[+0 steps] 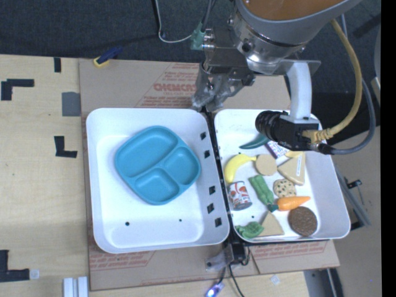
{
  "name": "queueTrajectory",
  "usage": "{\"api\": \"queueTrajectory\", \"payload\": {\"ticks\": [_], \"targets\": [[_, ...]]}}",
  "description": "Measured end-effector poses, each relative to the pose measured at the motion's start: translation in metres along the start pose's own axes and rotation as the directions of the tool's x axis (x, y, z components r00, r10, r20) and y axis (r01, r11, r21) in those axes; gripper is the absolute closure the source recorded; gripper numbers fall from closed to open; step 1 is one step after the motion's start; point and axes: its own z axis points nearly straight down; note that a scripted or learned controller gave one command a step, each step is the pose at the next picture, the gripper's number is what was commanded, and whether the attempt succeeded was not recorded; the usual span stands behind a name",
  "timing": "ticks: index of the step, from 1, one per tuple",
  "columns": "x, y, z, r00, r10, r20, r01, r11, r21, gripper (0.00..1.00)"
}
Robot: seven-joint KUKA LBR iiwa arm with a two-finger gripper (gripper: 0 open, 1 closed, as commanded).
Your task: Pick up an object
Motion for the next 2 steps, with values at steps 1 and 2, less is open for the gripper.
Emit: {"api": "queueTrajectory", "payload": {"ticks": [1,2], "targets": [[0.068,0.0,0.003,1.0,-0.002,0.0,0.002,1.0,0.001,1.0],[-0.012,0.0,-0.001,1.0,0.012,0.002,-0.012,1.0,0.0,1.0]]}}
